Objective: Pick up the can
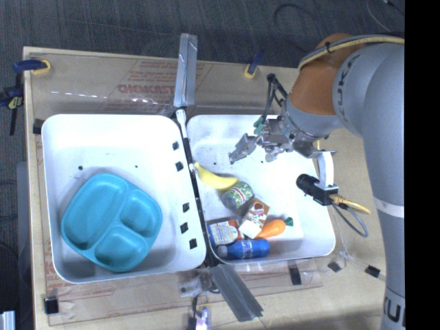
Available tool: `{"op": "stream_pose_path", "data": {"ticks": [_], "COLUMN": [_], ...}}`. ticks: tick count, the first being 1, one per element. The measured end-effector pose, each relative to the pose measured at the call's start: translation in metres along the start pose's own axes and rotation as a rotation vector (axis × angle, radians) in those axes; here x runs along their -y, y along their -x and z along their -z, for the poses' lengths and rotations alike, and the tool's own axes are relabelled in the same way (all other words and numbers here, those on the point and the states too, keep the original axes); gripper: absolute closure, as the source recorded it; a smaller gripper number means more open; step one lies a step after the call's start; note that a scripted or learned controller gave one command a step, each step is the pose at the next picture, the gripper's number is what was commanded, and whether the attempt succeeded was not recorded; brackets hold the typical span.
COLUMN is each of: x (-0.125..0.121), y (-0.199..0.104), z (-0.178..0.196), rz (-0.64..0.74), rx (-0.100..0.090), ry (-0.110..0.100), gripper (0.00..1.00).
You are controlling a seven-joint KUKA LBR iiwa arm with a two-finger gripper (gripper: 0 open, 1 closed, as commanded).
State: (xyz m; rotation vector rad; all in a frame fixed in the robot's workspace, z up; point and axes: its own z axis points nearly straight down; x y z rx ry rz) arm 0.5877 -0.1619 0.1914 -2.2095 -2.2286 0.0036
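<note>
Currently the step in hand looks like the approach: the pincer (256,145) hangs over the upper part of the right white bin (313,239), its two metal fingers (240,147) spread apart with nothing between them. The small green-labelled metal can (238,195) lies on its side lower down in that same bin, just beside the yellow banana (214,178) and above a cluster of a white carton (255,218), an orange carrot (272,227) and a dark blue bottle (247,249).

By my judgement, the next move calls for shifting toward the bin's near side and descending so the fingers straddle the can's rounded body without catching the banana, which sits very close.

As for the pose, the grey arm (375,115) with its orange band (317,84) reaches in from the right, wrist bent down, and the pincer angles toward the divider between the bins. A turquoise sectioned plastic plate (110,218) rests in the left white bin (62,143) on the surface.
</note>
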Motion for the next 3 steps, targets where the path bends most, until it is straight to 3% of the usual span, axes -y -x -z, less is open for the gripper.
{"op": "stream_pose_path", "data": {"ticks": [1, 2, 3], "x": [0.036, 0.036, 0.066], "y": [-0.012, -0.011, -0.098], "z": [-0.095, -0.084, 0.0], "rz": [0.13, 0.134, 0.223], "rx": [0.006, 0.008, 0.001], "ry": [0.014, 0.014, 0.002], "gripper": [0.0, 1.0, 1.0]}}
